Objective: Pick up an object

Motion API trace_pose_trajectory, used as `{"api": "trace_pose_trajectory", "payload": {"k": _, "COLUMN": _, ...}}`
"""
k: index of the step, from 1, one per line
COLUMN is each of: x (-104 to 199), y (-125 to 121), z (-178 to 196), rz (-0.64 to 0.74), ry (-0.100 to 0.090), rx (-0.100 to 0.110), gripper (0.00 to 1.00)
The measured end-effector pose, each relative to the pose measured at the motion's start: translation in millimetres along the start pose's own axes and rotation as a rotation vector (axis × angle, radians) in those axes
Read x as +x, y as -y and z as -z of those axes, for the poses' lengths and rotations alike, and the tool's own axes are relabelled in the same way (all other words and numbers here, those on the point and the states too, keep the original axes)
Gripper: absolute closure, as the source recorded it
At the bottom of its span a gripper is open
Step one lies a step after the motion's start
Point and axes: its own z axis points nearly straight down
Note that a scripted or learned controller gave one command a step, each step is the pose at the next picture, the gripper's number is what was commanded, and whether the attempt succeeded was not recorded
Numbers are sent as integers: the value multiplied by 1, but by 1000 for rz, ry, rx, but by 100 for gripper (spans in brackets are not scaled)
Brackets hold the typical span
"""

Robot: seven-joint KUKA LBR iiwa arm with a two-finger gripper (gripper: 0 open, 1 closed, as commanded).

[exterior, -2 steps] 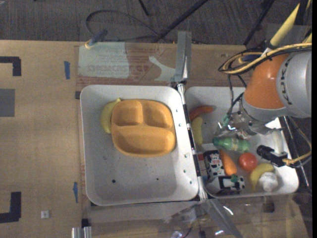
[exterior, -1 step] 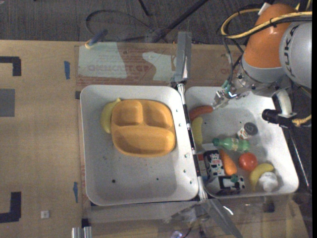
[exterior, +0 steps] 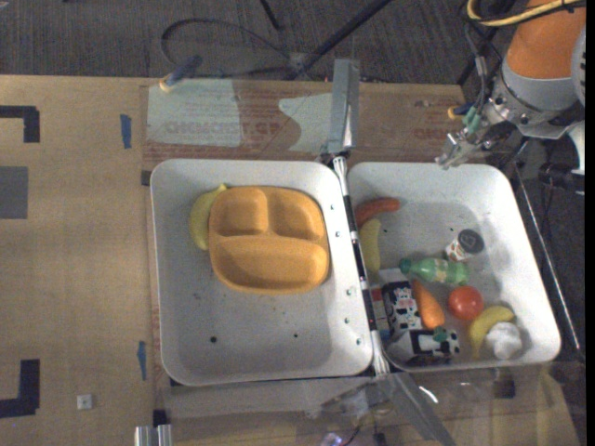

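Nearest the lens, cow-print cartons lie in right bin, well below gripper; carrot, tomato, green bottle just above them; gripper hangs over bin's top rim, grasping nothing, finger spread cannot be told; orange tray far to its left.

Dark carpet behind a wooden bench marked with blue tape

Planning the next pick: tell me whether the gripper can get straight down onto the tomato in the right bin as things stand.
Probably yes. The tomato lies uncovered from above, and the gripper hovers over the right bin's far rim. But the carrot and green bottle crowd it, so the fingers may bump them.
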Motion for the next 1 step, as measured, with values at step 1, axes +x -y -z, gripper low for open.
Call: {"api": "trace_pose_trajectory", "payload": {"k": 1, "x": 14, "y": 75, "z": -62, "rz": 200, "ry": -3, "rx": 3, "gripper": 100}}
